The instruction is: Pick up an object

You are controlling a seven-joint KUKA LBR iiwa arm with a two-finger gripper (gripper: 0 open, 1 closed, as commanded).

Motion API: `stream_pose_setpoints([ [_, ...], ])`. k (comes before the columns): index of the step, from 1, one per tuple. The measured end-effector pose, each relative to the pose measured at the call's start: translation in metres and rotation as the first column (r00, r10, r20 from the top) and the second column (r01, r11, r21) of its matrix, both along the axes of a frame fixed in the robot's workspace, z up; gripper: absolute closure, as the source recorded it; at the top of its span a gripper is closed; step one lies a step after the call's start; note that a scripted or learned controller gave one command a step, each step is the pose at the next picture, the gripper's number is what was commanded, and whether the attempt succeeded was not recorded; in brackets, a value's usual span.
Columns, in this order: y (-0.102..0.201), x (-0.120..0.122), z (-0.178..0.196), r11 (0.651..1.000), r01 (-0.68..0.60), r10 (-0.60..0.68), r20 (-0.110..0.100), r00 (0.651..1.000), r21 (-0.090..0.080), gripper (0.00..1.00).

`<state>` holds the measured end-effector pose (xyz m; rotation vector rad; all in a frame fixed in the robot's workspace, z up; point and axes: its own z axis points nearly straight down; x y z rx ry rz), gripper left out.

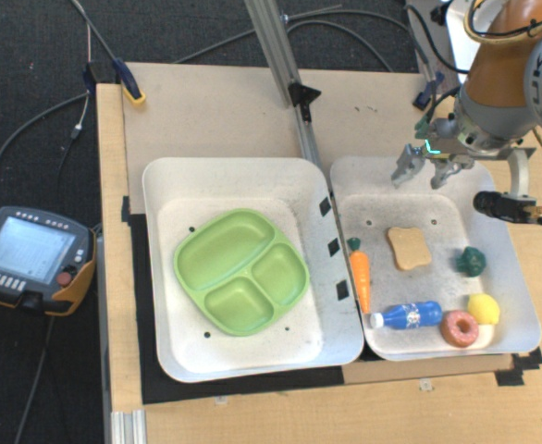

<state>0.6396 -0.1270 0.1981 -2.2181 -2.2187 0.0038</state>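
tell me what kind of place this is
Probably a robotics lab test bench: a robot arm reaches over two white bins, a teach pendant lies on the dark floor, and toy foods like a carrot serve as pick targets.

Two white bins: left bin [160, 202] and right bin [521, 294]. One green divided plate [240, 271], with three compartments, in the left bin. Six items in the right bin: one slice of bread [409, 248], one carrot [360, 278], one blue bottle [408, 316], one pink doughnut [460, 328], one yellow lemon [483, 308], one dark green object [471, 262].
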Motion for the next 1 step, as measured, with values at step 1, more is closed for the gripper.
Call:
stream_pose_setpoints([
  [1,0.0000,0.0012,0.0021,1.000,-0.001,0.001,0.004,1.000,-0.001,0.00],
])
